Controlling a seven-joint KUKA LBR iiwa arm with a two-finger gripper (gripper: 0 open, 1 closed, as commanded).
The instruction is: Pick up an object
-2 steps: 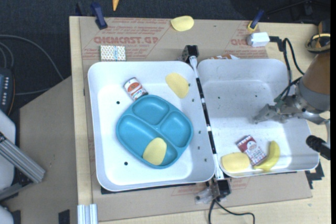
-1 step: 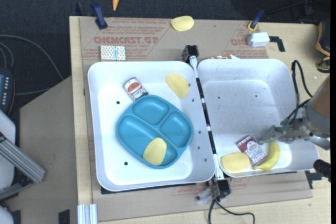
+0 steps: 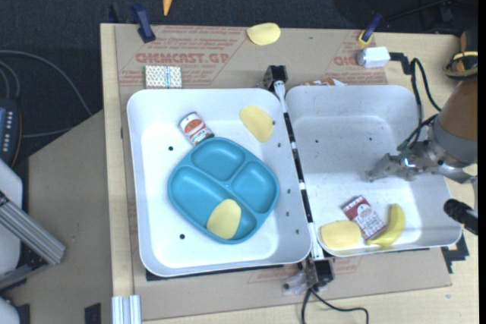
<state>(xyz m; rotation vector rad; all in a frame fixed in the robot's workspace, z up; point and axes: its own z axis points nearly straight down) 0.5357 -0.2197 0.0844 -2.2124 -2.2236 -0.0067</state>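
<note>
Pincer (image 3: 383, 169) above curved yellow banana (image 3: 390, 227).

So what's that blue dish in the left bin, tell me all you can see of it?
The blue plate is a rounded-square divided tray, apparently smooth plastic, with three compartments split by raised ridges. It lies flat, turned at an angle, on the floor of the left bin, filling much of its middle. A pale yellow piece sits in its near compartment; the other two look bare. A small red-and-white can lies just beyond its far-left corner; whether they touch is unclear.
</note>
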